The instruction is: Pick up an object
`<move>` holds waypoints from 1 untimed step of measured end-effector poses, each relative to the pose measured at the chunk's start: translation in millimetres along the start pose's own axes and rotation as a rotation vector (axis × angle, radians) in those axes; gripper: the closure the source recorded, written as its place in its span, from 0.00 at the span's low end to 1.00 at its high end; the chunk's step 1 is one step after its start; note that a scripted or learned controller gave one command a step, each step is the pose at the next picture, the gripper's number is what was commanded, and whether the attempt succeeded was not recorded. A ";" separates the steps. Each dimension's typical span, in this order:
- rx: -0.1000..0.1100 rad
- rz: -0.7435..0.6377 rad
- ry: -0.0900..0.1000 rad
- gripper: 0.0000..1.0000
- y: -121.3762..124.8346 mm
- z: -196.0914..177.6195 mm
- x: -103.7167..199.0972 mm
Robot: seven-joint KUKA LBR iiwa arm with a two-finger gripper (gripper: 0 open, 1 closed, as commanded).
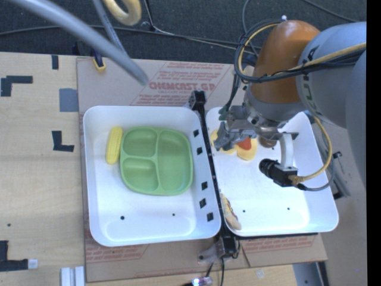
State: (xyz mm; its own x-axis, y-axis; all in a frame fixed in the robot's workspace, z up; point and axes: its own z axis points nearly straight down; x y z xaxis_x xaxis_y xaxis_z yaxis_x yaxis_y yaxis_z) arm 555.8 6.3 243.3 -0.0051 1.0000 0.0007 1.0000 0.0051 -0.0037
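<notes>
claw: state cannot tell | over right bin | beside yellow-orange object

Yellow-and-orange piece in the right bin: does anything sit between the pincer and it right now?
Nothing visible does. The pincer hangs low in the right bin, right by the yellow-and-orange piece, with only bare bin floor around it. The arm's own wrist hides part of the piece from above, so contact can't be judged.
</notes>
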 end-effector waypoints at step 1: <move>-0.001 -0.001 0.001 1.00 -9.1 -3.4 49.5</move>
